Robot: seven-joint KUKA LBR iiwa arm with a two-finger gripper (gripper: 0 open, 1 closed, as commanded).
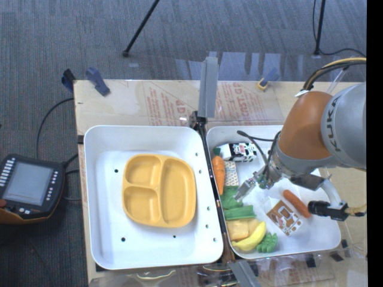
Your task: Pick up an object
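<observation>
My gripper (252, 189) hangs low over the middle of the right bin (326, 235), open, with nothing between its fingers. One grey finger (244, 191) points down-left toward a green toy piece (238, 211). An orange carrot (219, 173) lies along the bin's left wall, beside a checked flat piece (231, 173). A black-and-white toy car (242, 151) sits at the bin's back. A red sausage (296, 202) and a brown-and-white packet (283, 216) lie to the gripper's right. A yellow banana (255, 235), a yellow block (239, 228) and a green bumpy toy (269, 243) crowd the front.
The left bin (102, 160) holds a yellow divided plate (160, 190). A grey upright post (208, 91) stands behind the seam between the bins. The arm's orange band (305, 130) overhangs the right bin's back right. A tablet pendant (27, 187) lies off the bench at far left.
</observation>
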